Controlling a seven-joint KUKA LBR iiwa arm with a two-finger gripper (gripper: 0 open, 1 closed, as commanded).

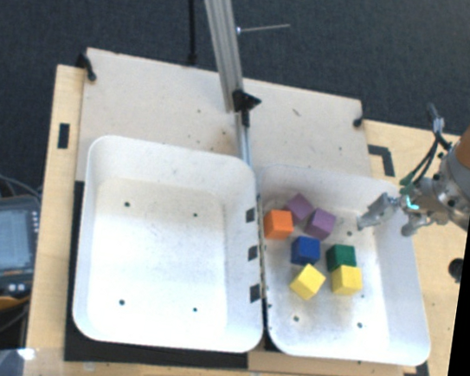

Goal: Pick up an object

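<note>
Hovered as a gripper [393, 213] over the right bin's [399, 321] upper right edge, fingers spread and holding nothing, apart from the orange [279, 223], purple [300, 207], blue [305, 250], green [341, 256] and yellow cubes [308, 281] clustered below-left.

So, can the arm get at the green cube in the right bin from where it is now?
Probably yes. The gripper hangs above the right bin's far right side, and the green cube lies at the cluster's near edge, nothing between. The yellow cube touching it could crowd a grasp.
</note>
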